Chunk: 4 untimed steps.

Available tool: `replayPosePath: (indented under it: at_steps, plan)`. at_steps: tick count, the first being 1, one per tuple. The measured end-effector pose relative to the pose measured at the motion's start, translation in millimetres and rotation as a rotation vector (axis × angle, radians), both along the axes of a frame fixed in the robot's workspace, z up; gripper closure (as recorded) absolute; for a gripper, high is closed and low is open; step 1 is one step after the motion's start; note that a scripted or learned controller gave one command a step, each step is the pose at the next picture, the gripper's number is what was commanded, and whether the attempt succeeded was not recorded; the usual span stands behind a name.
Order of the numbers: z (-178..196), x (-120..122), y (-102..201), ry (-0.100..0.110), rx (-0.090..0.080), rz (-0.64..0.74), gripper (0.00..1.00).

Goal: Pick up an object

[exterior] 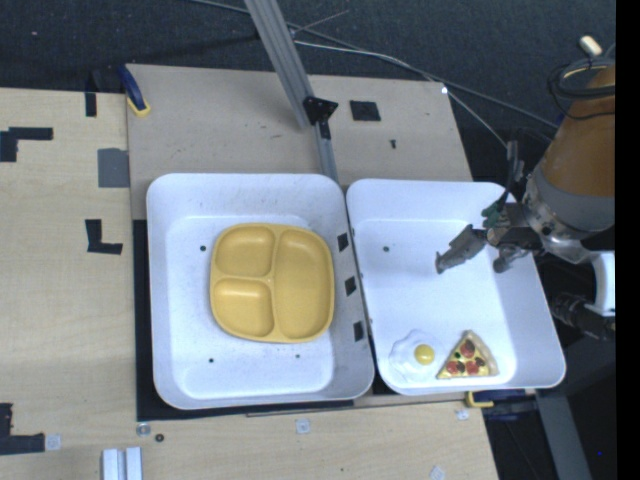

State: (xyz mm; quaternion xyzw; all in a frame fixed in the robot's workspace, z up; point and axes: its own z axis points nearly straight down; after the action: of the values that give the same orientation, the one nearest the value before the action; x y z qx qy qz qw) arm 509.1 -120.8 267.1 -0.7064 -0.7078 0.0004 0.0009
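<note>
A toy pizza slice (470, 357) lies at the front of the right bin (400, 208), with a toy fried egg (414, 352) just to its left. A yellow divided plate (272, 281) rests in the middle of the left bin (180, 268). My gripper (477, 258) hangs over the right side of the right bin, well behind the pizza slice and the egg. It is open; its two dark fingers (453, 252) are spread apart with nothing between them.
A metal pole (285, 48) slants down to the back edge between the two bins. Cables run across the dark floor behind the bench. The grey and orange arm (585, 158) comes in from the right edge.
</note>
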Motion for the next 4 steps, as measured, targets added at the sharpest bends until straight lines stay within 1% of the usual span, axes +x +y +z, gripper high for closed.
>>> replayPosePath:
  at_steps: [1,2,3,4]
  plan:
    - [-56,9,0,0.004,0.0,-0.001,0.0]
    - [-115,3,9,0.007,0.001,0.0,0.0]
    - [-164,2,1,0.006,0.0,-0.002,0.0]
    - [-152,3,2,0.003,0.001,0.0,1.0]
